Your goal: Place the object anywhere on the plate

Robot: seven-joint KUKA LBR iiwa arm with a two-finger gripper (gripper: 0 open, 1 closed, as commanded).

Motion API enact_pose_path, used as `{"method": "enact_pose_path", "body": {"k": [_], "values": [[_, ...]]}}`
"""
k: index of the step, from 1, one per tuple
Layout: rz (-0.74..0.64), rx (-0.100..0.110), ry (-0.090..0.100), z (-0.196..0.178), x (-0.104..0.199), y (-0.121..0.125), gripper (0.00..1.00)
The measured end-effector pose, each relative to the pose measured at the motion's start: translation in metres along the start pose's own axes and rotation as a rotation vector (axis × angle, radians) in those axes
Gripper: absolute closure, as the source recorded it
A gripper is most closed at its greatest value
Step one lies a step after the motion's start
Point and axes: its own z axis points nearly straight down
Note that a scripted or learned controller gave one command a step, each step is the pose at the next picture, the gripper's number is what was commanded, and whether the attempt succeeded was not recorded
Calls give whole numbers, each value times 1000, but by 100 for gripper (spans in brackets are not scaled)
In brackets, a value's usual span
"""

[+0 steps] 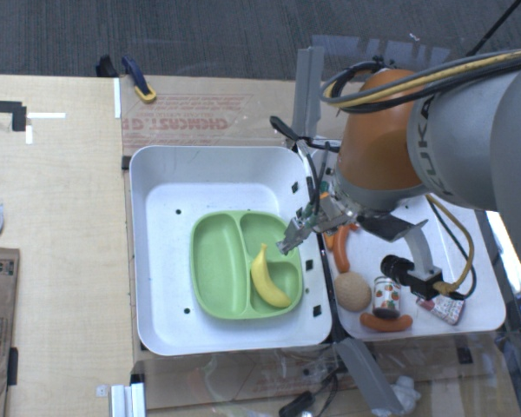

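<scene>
On green plate (215, 266), one banana (269, 278)

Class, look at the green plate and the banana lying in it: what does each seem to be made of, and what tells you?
Plate: probably moulded plastic, given its even matte green and rounded dividers. Banana: smooth, evenly yellow and slightly glossy, perhaps a plastic toy; real fruit cannot be ruled out.

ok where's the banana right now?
The banana lies in the green plate's lower right compartment, in the left bin, just below the gripper.
</scene>
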Motion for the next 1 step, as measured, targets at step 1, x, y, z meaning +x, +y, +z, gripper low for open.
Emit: {"method": "enact_pose_path", "body": {"k": [1], "values": [[-234,-1,0,-34,16,-26,0]]}}
